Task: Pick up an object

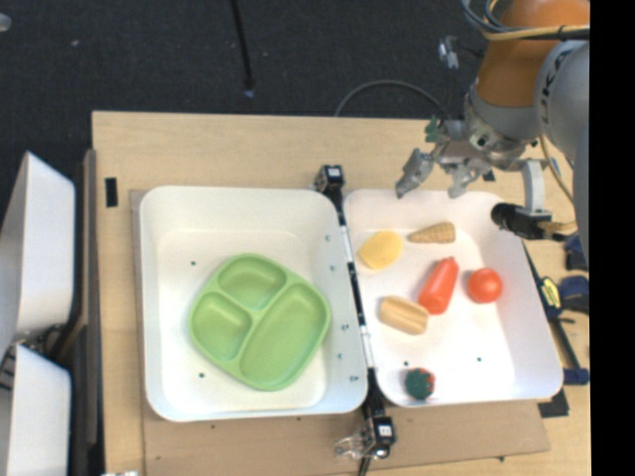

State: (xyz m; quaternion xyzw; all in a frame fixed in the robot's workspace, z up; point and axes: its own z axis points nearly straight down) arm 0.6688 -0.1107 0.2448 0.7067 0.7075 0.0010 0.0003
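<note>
My gripper (437, 181) hangs open above the far edge of the right bin (516, 365), with nothing between its fingers. Below it in that bin lie a tan cone-shaped piece (433, 233) and a yellow lemon-like object (380, 249). Nearer the middle are a red-orange pepper (438, 285), a red tomato (484, 286) and a tan bread roll (403, 315). A small dark green and red object (420, 384) sits at the near edge of the bin.
The left bin (169, 365) holds a green divided plate (261, 321). Black clips (329, 178) join the bins at the far and near ends of their shared wall. A white box (40, 256) stands at the left of the bench.
</note>
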